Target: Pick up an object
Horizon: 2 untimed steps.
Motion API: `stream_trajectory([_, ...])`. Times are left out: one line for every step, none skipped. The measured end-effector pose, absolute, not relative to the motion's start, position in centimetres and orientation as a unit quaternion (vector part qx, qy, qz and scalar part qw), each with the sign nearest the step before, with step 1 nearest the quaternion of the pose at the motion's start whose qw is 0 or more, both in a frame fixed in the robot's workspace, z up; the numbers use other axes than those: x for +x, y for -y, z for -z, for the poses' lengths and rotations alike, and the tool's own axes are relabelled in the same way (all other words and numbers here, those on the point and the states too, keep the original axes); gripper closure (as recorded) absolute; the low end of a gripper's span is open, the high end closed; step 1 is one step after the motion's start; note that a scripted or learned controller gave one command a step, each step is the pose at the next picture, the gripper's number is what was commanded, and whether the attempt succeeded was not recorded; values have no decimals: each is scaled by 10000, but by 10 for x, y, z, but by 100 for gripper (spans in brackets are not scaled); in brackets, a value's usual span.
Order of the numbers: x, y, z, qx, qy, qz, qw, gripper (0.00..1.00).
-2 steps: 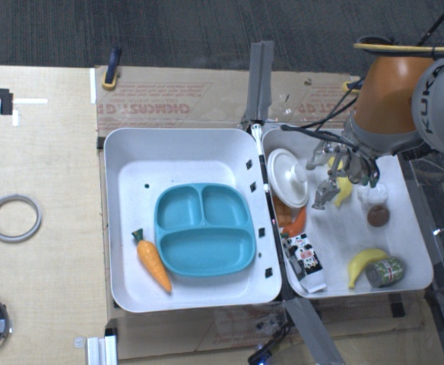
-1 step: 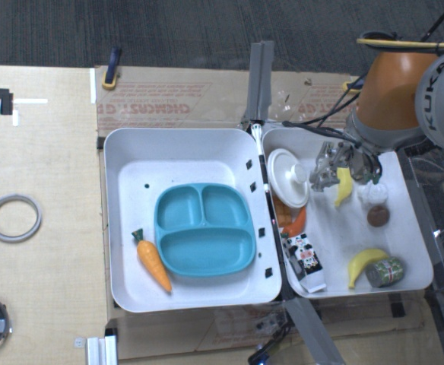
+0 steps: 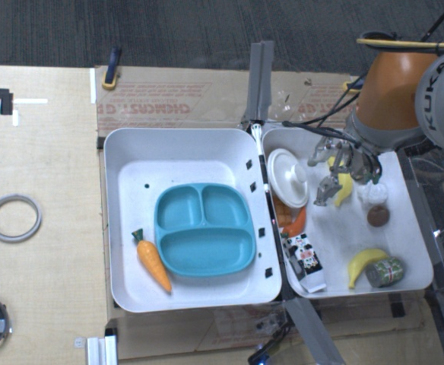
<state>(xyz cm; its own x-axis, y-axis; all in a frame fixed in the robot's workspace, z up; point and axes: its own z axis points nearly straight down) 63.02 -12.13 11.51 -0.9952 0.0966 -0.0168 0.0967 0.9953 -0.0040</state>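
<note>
Pale wooden bench (image 3: 39,280), two white bins (image 3: 119,226), dark carpet (image 3: 169,14)

The white plate (image 3: 287,177) hides most of an orange object (image 3: 293,221).

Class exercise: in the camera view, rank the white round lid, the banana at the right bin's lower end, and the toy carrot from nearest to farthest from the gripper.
1. White round lid: just left of the gripper, in the right bin.
2. Banana: lower in the same bin.
3. Carrot: in the left bin, beside the blue plate.
</note>
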Motion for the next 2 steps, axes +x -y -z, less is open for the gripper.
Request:
stream_trajectory([608,137,-93,1164,-9932,1,16,0])
stream_trajectory([609,137,-103,1150,-9934,11,40,100])
